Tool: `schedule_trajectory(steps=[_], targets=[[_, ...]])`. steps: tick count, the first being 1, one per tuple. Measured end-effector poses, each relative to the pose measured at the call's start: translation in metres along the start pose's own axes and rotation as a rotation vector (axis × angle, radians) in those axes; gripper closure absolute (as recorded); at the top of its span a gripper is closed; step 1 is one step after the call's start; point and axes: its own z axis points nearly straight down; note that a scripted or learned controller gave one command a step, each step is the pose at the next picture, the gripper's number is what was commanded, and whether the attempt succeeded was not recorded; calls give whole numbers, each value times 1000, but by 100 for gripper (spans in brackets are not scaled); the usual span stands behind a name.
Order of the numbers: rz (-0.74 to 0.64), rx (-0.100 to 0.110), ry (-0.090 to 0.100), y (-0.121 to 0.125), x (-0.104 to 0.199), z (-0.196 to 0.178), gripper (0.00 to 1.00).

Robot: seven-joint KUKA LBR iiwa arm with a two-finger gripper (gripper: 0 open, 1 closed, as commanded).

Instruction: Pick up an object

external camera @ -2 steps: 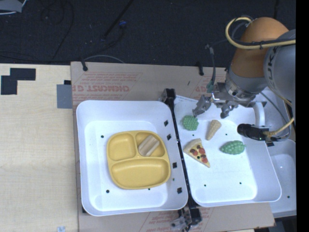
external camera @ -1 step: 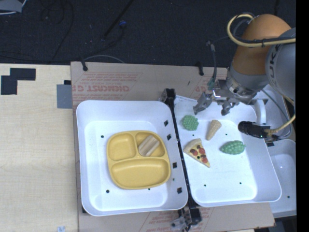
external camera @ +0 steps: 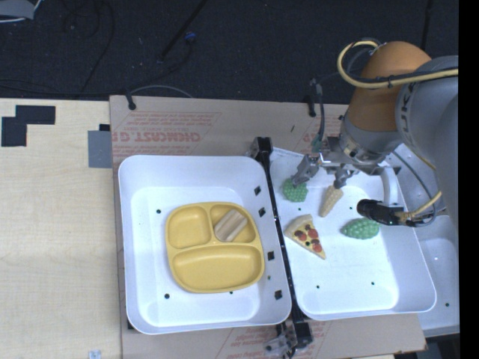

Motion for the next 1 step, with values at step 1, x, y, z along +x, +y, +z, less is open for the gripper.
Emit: schedule_trajectory(steps=[1], targets=[[0,1,0,3,3,64,0]])
